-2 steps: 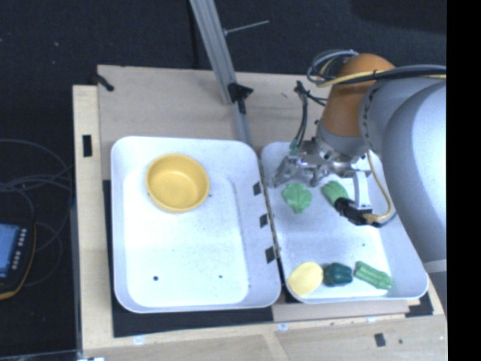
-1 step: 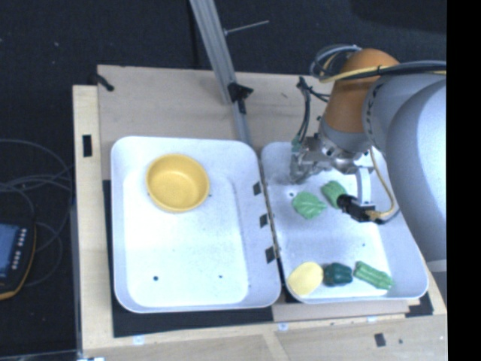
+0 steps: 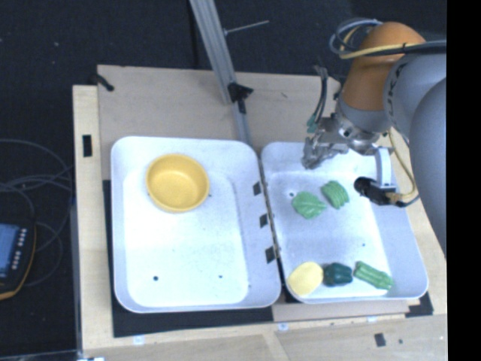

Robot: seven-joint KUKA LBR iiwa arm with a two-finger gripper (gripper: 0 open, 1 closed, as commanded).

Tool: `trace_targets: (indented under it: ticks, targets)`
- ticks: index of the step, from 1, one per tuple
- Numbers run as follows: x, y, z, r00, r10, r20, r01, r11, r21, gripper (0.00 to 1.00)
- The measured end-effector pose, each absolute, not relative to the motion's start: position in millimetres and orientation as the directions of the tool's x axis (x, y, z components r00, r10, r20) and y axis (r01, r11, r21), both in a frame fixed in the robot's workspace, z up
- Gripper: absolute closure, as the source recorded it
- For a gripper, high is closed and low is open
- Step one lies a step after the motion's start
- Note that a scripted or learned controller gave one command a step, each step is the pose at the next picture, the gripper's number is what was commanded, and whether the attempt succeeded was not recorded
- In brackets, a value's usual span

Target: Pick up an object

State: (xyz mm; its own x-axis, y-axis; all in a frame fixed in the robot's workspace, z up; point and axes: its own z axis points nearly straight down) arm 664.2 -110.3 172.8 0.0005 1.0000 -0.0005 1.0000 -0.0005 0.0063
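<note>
Arm (image 3: 376,74) hangs over the right bin's (image 3: 391,239) far edge, gripper (image 3: 316,156) low there; can't tell its state, nothing seen held. Two green leaves (image 3: 308,204) lie just below it. Best drop straight over one, clear of the wall.

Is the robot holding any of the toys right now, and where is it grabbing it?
No. The gripper hangs over the far end of the right bin with nothing in it.
</note>
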Motion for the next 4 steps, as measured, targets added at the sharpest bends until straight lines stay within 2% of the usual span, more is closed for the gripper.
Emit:
trace_targets:
  ticks: [1,4]
  targets:
    - [664.9,-111,203,0.000,1.000,0.000,1.000,0.000,0.004,1.00]
    - [616.7,63,227,-0.004,1.000,0.002,1.000,0.004,0.001,1.00]
